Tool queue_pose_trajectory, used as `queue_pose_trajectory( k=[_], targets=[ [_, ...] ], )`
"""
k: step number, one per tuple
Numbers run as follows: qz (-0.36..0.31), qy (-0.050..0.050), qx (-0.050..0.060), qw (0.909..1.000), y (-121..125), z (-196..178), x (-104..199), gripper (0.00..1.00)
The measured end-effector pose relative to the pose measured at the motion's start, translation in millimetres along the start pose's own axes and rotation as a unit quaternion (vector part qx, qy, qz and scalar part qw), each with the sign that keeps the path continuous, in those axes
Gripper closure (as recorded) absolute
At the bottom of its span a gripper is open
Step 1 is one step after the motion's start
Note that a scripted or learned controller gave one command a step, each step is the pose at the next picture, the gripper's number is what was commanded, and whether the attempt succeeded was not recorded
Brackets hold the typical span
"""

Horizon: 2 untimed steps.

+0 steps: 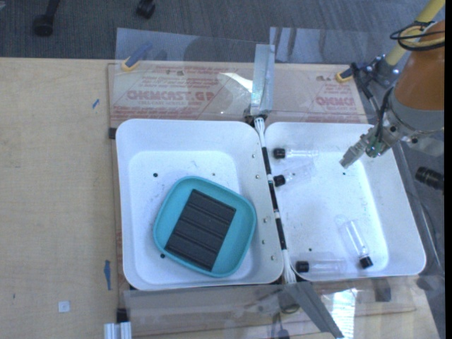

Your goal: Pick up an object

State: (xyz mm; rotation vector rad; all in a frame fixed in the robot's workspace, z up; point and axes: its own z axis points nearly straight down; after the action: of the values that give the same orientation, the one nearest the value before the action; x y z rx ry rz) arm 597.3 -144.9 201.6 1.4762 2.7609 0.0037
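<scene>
Two white bins sit side by side on the desk (pixel 49 189). The left bin (pixel 141 140) holds a teal tray (pixel 240 224) with a dark ribbed block (pixel 201 229) lying on it.

The right bin (pixel 402 253) holds four clear vials with black caps. One vial (pixel 296 152) lies at the far left, with another vial (pixel 293 175) just near of it against the divider. A third vial (pixel 354 241) lies toward the near right, tilted, its cap at the near end. The fourth vial (pixel 321 265) lies along the near wall, cap to the left.

The arm (pixel 420 83) reaches in from the right. Its gripper (pixel 351 158) hangs over the far right part of the right bin, well apart from every vial. Nothing sits between its fingers, and I cannot tell how they stand.
</scene>
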Motion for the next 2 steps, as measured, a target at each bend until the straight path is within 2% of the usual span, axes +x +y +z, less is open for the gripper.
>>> queue_pose_trajectory(
  k=[1, 2],
  targets=[
    [0.026, 0.002, 0.002, 0.9996, 66.3, -10.4, 27.8, 1.00],
    [0.051, 0.002, 0.001, 0.9987, 120.6, -16.5, 75.9, 1.00]
  ],
)
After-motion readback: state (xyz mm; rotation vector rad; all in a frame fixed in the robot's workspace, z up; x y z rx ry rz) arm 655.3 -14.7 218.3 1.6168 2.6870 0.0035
